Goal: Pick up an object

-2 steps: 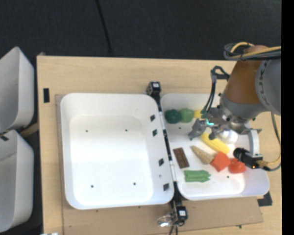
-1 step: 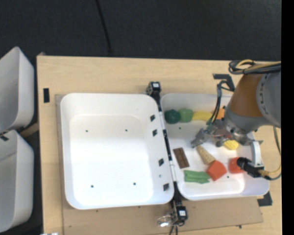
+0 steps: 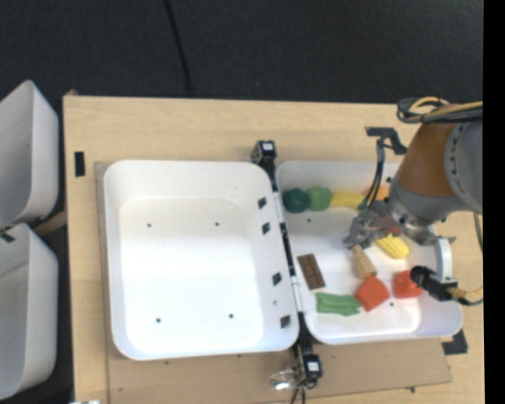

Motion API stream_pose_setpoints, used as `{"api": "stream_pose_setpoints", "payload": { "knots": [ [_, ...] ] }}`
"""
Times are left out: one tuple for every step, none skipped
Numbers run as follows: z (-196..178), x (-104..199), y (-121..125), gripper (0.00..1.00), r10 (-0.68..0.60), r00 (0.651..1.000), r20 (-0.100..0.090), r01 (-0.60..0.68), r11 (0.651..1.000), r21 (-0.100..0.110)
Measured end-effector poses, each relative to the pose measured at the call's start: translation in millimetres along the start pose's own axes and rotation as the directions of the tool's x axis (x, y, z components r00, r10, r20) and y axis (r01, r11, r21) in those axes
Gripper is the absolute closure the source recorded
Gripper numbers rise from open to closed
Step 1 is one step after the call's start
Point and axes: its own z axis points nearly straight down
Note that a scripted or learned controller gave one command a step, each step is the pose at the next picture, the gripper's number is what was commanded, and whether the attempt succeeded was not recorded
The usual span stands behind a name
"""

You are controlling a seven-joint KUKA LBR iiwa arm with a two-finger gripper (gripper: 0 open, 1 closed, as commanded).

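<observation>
My gripper (image 3: 361,231) hangs low over the middle of the right bin (image 3: 379,331), reaching in from the right under the orange-banded wrist (image 3: 425,167). Just below it lies a tan cone-shaped piece (image 3: 364,264), and a yellow ridged piece (image 3: 393,246) sits to its right. Along the bin's far side sit a dark green ball (image 3: 295,199), a light green piece (image 3: 319,197) and a yellow piece (image 3: 347,199). Near the front lie a brown block (image 3: 310,269), a green piece (image 3: 337,304), an orange-red block (image 3: 372,293) and a red piece (image 3: 406,285).
The left bin (image 3: 194,259) stands beside the right one, with a row of black clips (image 3: 273,251) along the shared rim. A black fitting on the arm (image 3: 431,283) hangs over the right bin's front right corner. Cables (image 3: 379,171) run down from the wrist.
</observation>
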Motion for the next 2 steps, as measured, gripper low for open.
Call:
{"api": "stream_pose_setpoints", "payload": {
  "knots": [
    [-79,88,31,1.0,-0.011,1.0,-0.01,0.011,1.0,0.013],
    [-3,57,-15,1.0,0.003,1.0,-0.008,-0.002,1.0,0.029]
  ]
}}
